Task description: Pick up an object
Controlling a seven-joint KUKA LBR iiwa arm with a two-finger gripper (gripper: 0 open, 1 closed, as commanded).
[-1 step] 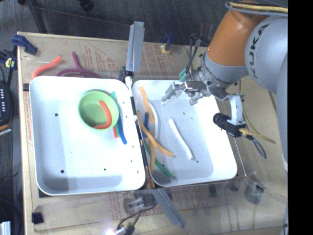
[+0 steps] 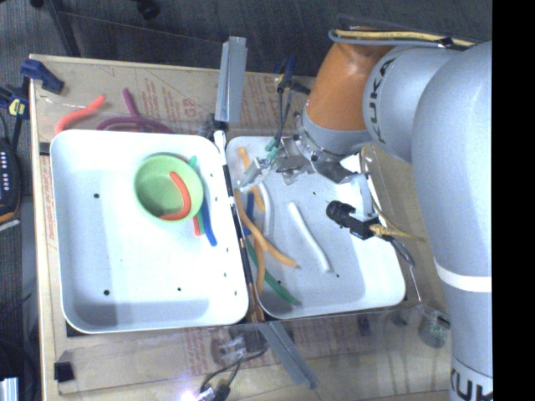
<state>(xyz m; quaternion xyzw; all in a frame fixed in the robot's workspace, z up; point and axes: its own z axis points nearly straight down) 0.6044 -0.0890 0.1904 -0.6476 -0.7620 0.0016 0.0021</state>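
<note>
The gripper [image 2: 269,164] hangs low over the far left corner of the right bin [image 2: 372,270]. Whether it is spread or closed I cannot tell, and nothing is seen held in it. The likeliest objects to pick lie just below the gripper toward the camera: the orange strips [image 2: 266,245] and white sticks [image 2: 310,236].

Risks, as I judge them:
- The strips are thin, lie flat and cross one another, so a closing grip could slide off or drag two up together.
- The gripper is close to the bin wall, so a descent there could strike the rim.
- The sticks could roll away when touched.

Count, going outward from the gripper:
- Two orange strips, as far as I can tell.
- Two white sticks.
- One green piece [image 2: 282,291], further toward the camera.
- Left of the gripper, in the left bin [image 2: 100,257]: one green bowl [image 2: 155,186] holding one red curl [image 2: 180,192], with one blue stick [image 2: 208,229] beside it.
</note>
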